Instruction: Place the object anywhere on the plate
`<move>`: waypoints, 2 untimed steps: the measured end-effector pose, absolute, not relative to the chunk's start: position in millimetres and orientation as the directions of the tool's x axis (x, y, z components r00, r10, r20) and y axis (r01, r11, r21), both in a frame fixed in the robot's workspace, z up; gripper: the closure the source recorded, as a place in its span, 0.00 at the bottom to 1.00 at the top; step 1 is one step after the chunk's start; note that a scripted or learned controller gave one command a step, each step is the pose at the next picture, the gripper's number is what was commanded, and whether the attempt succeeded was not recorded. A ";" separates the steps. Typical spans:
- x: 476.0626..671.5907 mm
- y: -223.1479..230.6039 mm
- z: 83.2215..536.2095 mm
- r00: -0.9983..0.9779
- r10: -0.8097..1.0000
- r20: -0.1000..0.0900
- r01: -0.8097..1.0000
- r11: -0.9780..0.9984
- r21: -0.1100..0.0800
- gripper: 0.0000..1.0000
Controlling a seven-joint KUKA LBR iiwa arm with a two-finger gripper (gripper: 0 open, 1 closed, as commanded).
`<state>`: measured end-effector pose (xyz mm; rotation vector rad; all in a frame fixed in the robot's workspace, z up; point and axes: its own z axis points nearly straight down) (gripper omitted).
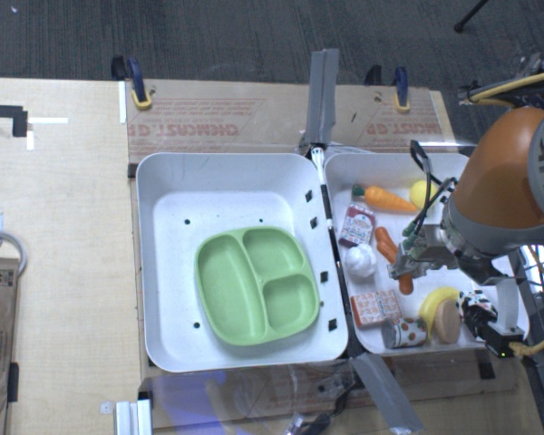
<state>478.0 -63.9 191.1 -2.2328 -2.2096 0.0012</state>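
Arm: the grey KUKA arm with its orange band reaches in from the right and hangs over the right bin [490, 347], its wrist low among the objects.

Jaws: the gripper [406, 265] sits just above the bin floor; whether the jaws are spread or pressed together, I cannot tell, since the wrist body and dark fittings hide the tips.

Likely target: a small orange-red piece [405, 285] lies directly under the jaws and looks to be touching them, but nothing shows it pinched between them, so I judge it not yet secured.

Just beside the jaws, toward the plate: a short carrot-like piece [386, 243] and a white round item [359, 261].

Beyond the jaws, at the far side of the bin: a long carrot [390, 199], a yellow ball [422, 192] and a red-labelled packet [356, 225].

Nearer the camera than the jaws: a red-and-white box [375, 307], a small can [404, 334], and a yellow and tan item [441, 314].

Plate: the green divided plate [257, 284] lies in the left bin [163, 270], well apart from the jaws, across the wall between the two bins; none of its three compartments holds anything.

Surface: the wooden surface [54, 243] carries both bins side by side.

Progress: by my judgement this is the picking stage. Nothing has reached the plate. A firm grasp, a lift clear of the bin wall, the carry across to the left and the release over the plate are all left.
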 end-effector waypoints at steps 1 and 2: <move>554.3 34.1 189.9 -0.086 0.996 -0.002 0.996 0.086 -0.004 1.00; 534.7 130.4 189.7 -0.341 0.940 0.000 0.940 0.341 -0.005 1.00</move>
